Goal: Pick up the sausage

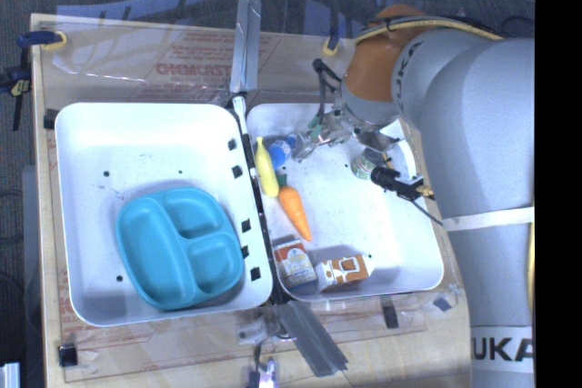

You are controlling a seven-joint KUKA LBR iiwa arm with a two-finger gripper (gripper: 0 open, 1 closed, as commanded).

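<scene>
On the left, the first white bin (82,195) holds a blue divided tray (180,245) and nothing of the task. Past the divider, along the left wall of the right bin (414,273), lie a yellow banana (265,166), then an orange carrot (295,211) just below it, and near the front edge two small cartons (320,268) side by side. I see no object I could call a sausage with any confidence; something blue (280,150) sits at the banana's top end, close to the tool (314,141), and anything under the wrist is hidden. The tool is down in the bin's back left corner, the grey arm (473,114) looming in from the right. Whether it is wide or narrow I cannot tell. To my eye this is the reaching step; next it needs a sure closing on the sausage, then a straight lift.
</scene>
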